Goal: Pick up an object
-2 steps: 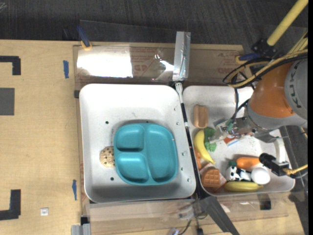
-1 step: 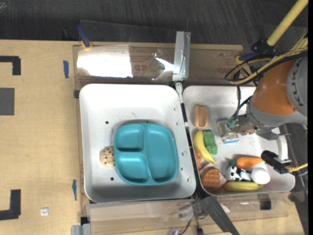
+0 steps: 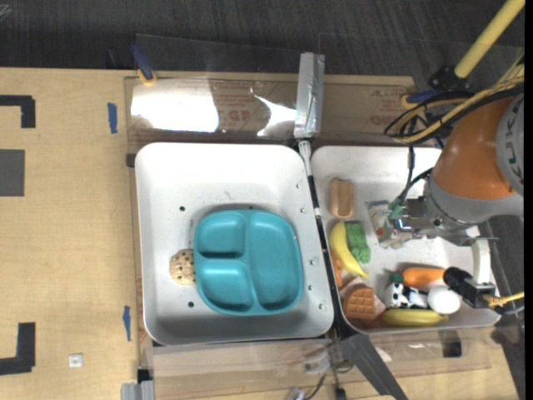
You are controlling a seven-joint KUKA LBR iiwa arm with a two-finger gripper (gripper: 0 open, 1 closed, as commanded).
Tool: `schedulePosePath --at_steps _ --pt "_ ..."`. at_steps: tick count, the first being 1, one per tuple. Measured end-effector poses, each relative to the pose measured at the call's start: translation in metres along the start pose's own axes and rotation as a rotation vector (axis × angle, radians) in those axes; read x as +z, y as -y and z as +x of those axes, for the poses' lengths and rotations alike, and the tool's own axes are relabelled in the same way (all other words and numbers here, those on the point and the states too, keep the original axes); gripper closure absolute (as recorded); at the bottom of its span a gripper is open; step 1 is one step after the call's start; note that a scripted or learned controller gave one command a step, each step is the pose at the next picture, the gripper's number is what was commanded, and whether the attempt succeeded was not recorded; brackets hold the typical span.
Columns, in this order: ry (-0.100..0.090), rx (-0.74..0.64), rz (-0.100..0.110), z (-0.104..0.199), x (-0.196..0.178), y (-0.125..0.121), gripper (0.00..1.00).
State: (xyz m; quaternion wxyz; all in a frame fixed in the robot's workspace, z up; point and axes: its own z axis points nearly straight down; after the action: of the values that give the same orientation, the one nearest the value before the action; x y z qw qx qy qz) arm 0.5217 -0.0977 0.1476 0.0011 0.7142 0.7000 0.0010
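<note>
Objects are all loose so far: right bin (image 3: 391, 158) has the pile, left bin (image 3: 166, 182) has a teal tray (image 3: 247, 260) with a cookie (image 3: 182, 266) touching its left edge. Nothing looks lifted.

Right bin contents: bread roll (image 3: 341, 197) at top, banana (image 3: 343, 248) with a green piece (image 3: 358, 242) just beside it, waffle (image 3: 360, 301) at the bottom, carrot (image 3: 421, 275), a cow toy (image 3: 399, 294), a white ball (image 3: 443, 301) and a second banana (image 3: 414, 316) along the near wall.

Gripper (image 3: 391, 223) sits low in the right bin, just right of the green piece, over bare floor. Can't tell its opening; it reads as a grey-white blur with cables across it. No item visible in it.

Step, as I judge it: approach/descent, pre-grasp. Nearest candidates are the green piece and the banana. Next move needs a shift left to centre on one of them, then close. They're touching, so there's a risk of nudging both or pinching neither.

Hard to read: what the green piece is, the dark fitting (image 3: 466, 283) near the ball, and the arm (image 3: 479, 161) covers the bin's right end.
</note>
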Motion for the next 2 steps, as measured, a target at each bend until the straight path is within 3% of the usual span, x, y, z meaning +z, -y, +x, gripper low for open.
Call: schedulePosePath --at_steps 1,2 --pt "0.0 0.001 0.002 0.0 0.001 0.001 0.0" --pt "0.003 0.025 -0.012 0.004 0.055 -0.048 0.0"
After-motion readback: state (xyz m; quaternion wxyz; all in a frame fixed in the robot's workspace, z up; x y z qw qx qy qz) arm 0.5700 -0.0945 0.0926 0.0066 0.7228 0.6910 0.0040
